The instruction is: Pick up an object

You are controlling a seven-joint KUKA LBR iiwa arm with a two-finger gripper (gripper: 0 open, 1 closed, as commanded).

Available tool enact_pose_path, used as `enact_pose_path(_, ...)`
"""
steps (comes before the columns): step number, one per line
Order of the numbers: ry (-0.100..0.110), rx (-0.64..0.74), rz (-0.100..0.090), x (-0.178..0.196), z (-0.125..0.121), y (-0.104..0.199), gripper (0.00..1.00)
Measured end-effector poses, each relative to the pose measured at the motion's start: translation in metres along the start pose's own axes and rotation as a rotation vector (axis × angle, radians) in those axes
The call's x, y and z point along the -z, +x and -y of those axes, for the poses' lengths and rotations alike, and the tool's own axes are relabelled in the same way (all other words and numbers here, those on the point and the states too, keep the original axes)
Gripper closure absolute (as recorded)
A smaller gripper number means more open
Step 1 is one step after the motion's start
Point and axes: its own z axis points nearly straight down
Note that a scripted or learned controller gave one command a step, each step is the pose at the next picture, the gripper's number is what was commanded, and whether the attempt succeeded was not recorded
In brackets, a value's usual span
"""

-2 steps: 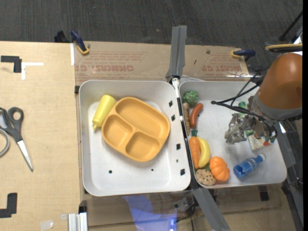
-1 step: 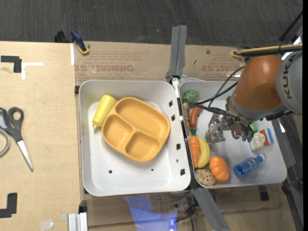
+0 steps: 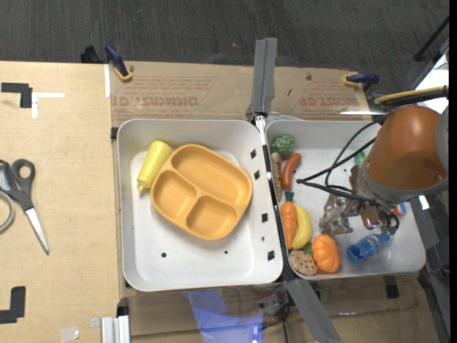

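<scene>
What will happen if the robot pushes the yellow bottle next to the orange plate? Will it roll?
The yellow bottle lies on its side in the left bin, and it looks round, so a sideways push would probably roll it. It rests against the orange plate, which may stop it that way. It looks like smooth plastic, likely light and a bit slippery.

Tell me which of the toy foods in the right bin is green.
The broccoli-like piece at the far left corner of the right bin. It alone is green; the sausage beside it is red, and the carrot, banana and pumpkin are orange or yellow.

One fixed overhead camera, slanted down over both bins (image 3: pixel 128 263).
</scene>
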Motion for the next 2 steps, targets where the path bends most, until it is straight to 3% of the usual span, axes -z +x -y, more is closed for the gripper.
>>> enact_pose_path(1,0.0,0.082,0.003,0.001,-0.025,-0.081,0.0)
enact_pose_path(2,0.001,0.216,0.005,0.024,0.01,-0.102,0.0)
